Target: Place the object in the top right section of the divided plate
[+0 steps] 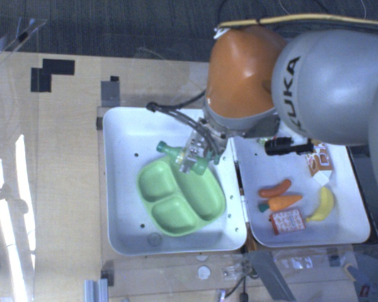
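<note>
Two white bins sit side by side on the bench. The left bin (123,187) bears a green divided plate (179,197) with three sections. The right bin (359,222) holds a sausage (274,189), a carrot (283,202), a banana (323,204), a small red packet (287,221) and a carton (319,162) near its upper edge.

The gripper (195,153) hangs over the upper right edge of the plate. A green bottle (176,153) lies just at the gripper, its neck pointing up and left, its body at the plate's top right section. The bottle appears to sit between the fingers, though the wrist hides the contact and the grip cannot be confirmed; the pincer's state cannot be told.

Judgement: the task is near its end. The bottle is over or touching the correct section. Left to do: confirm it rests inside the section, release, and withdraw the arm.
</note>
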Controlling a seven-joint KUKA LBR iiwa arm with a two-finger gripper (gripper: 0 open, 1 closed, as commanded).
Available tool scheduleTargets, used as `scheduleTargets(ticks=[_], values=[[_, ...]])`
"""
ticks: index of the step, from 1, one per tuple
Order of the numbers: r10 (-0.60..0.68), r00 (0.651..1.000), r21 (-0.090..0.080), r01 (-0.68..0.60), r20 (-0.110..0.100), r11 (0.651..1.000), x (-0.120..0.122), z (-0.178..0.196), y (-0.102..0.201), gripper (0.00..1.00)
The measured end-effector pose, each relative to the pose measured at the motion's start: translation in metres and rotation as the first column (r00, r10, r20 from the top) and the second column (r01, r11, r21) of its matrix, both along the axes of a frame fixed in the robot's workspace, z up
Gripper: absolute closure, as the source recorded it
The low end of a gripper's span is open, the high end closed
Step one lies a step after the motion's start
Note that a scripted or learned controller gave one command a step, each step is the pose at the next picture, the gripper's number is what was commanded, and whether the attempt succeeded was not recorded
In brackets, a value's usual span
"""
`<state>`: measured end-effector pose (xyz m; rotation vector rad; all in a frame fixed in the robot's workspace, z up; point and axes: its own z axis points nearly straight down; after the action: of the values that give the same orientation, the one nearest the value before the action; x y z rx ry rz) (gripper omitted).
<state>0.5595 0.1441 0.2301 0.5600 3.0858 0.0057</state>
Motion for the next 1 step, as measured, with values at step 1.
scheduleTargets(ticks=[1], values=[[0.001,1.0,0.0,-0.001,0.0,1.0,-0.0032,0.0073,0.0285,1.0]])
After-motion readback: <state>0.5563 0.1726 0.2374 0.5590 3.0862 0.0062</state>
